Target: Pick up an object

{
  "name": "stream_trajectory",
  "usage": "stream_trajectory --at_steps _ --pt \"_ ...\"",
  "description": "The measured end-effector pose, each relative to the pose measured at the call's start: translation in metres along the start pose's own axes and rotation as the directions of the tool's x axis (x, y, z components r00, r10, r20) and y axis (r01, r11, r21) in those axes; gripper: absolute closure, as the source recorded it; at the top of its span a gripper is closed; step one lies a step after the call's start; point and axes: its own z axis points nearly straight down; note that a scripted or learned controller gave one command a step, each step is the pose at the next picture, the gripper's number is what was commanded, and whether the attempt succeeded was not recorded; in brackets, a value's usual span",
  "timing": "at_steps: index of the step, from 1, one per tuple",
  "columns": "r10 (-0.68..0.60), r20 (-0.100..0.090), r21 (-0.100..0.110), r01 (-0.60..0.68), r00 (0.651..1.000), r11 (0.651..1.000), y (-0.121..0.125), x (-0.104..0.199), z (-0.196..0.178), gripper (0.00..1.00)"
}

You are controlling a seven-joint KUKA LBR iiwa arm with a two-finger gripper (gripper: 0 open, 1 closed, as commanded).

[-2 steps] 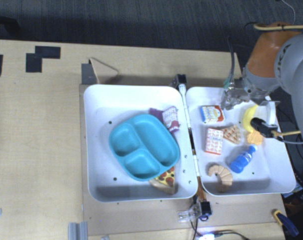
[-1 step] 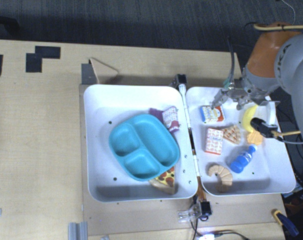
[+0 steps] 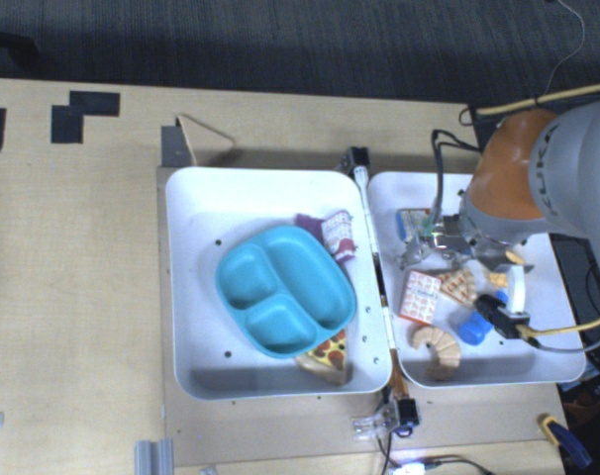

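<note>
Objects for picking, a croissant (image 3: 437, 345), blue block (image 3: 472, 329) and patterned card (image 3: 420, 298), lie in the right bin (image 3: 567, 366) beneath the lowered gripper (image 3: 426, 248), none visibly lifted, while a blue divided tray (image 3: 283, 290) sits in the left bin (image 3: 186, 265).

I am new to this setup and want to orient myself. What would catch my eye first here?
First the bright blue divided tray, lying tilted in the left bin over a few half-hidden items. Next the grey arm with its orange band, reaching from the right over the right bin, where small toys and packets lie crowded.
</note>
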Motion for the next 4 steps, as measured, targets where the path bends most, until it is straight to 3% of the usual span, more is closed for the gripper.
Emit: stream_trajectory --at_steps 1,2,3,4 --pt "-0.002 0.0 -0.006 0.002 1.0 1.0 0.002 0.0 -0.012 1.0" --pt "-0.002 0.0 -0.005 0.002 1.0 1.0 0.002 0.0 -0.012 0.0" --pt "-0.003 -0.002 0.004 0.003 1.0 1.0 0.031 0.011 0.001 0.0" --pt "0.0 0.001 0.002 0.0 1.0 1.0 -0.024 -0.022 0.0 0.0"
